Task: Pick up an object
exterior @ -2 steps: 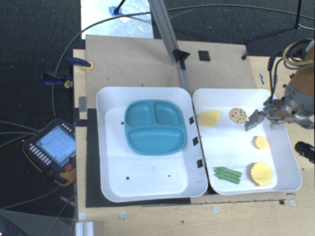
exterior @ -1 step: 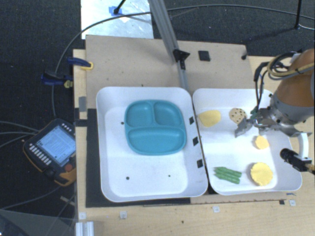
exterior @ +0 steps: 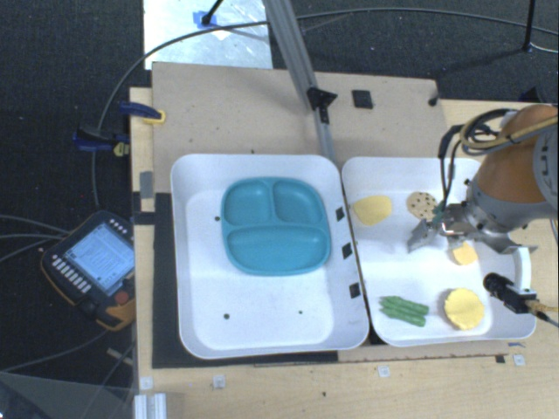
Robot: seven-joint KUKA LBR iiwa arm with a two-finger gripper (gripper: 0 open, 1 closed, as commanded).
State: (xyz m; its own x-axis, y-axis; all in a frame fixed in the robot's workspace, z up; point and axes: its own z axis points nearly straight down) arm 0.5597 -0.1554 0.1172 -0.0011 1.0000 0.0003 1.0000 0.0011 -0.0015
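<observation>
Over the right-hand shallow white bin (exterior: 367, 304) hangs the grey KUKA arm with its orange band (exterior: 511, 168), reaching in from the right with its wrist bent downward so that the two-finger gripper (exterior: 430, 234) points toward the bin floor near the middle of the tray. Its fingers look spread apart, one grey fingertip (exterior: 419, 237) showing to the left, and nothing sits between them, so no object is gripped yet. Judging by that, the pick has not succeeded at this point: every item lies on the bin floor. A pale yellow rounded piece (exterior: 373, 209) rests toward the bin's upper left, a small tan speckled cookie-like disc (exterior: 422, 203) lies just above the gripper, a small yellow-orange chunk (exterior: 464, 254) sits just beside the gripper on its right, a bundle of green bean-shaped pieces (exterior: 403, 310) lies near the front, and a round yellow disc (exterior: 463, 309) sits at the front right. The yellow-orange chunk and the speckled disc look like the nearest candidates. What remains is the whole grasp: settling on a thing, closing, and lifting. The left-hand white bin (exterior: 201, 321) holds a blue sectioned plastic plate (exterior: 275, 225), well apart from the arm.
</observation>
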